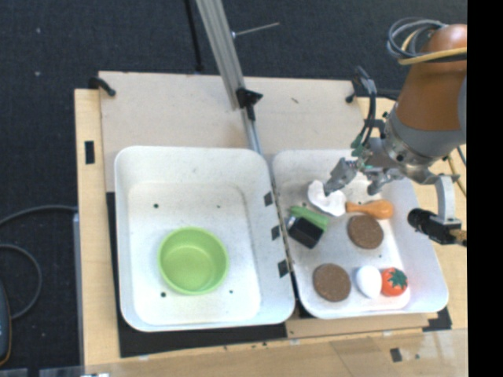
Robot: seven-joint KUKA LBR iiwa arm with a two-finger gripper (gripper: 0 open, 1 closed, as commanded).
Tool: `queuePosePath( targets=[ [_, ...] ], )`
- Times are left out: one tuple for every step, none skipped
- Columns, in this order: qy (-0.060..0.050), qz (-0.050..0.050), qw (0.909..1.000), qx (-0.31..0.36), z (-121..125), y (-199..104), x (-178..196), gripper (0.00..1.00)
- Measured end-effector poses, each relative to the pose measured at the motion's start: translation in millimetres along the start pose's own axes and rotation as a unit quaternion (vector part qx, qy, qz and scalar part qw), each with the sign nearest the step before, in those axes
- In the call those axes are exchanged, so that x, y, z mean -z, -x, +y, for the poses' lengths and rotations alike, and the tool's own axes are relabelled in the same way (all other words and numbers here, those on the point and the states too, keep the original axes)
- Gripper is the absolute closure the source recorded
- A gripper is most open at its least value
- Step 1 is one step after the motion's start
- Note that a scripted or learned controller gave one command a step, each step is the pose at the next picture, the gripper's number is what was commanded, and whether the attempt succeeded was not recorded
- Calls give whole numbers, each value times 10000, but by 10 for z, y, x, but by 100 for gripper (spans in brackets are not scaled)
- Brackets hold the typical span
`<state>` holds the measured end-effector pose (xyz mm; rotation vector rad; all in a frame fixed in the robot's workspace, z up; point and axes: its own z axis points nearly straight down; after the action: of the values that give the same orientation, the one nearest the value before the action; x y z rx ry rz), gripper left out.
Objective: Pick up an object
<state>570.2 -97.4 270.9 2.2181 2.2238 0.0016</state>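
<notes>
My gripper (360, 181) hangs over the back of the right bin (428, 285), its two fingers spread open with nothing between them. Just below its left finger lies a crumpled white object (326, 199). An orange carrot-like piece (371, 208) lies under the right finger. Further forward sit two brown discs (365, 232) (332, 282), a white egg (368, 281) and a red strawberry (394, 281). A black block (303, 232) with a green stick (308, 215) on it rests by the bin's left wall.
The left bin (141, 171) holds a green bowl (193, 260) near its front. A slanted metal post (228, 53) rises behind the bins' shared edge. The arm's orange-banded wrist (431, 85) looms over the right bin's back right corner.
</notes>
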Motion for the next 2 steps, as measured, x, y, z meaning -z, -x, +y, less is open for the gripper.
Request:
queuePosePath(
  targets=[
    [3,0,10000,-6,1,0,0,0],
    [-24,-11,10000,-21,-22,105,-474,0]
  ],
)
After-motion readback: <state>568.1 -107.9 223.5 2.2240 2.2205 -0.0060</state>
